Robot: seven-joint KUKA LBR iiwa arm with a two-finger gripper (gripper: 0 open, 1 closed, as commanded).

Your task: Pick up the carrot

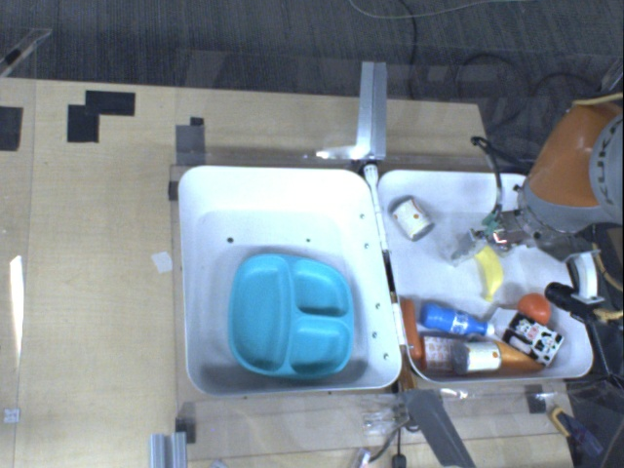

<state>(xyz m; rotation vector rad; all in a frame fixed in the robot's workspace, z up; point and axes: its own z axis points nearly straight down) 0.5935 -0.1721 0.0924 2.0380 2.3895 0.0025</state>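
Here, carrot (515,359) against right bin's (439,188) front edge, end effector (497,230) opening unclear.

I see open floor in the right bin's (444,188) far half; bottles (458,322) and a banana (490,271) crowd the near edge.

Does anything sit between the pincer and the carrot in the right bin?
Yes. The banana and blue bottle lie between the pincer and the carrot by the near wall, and a black-and-white box overlaps one end of the carrot.
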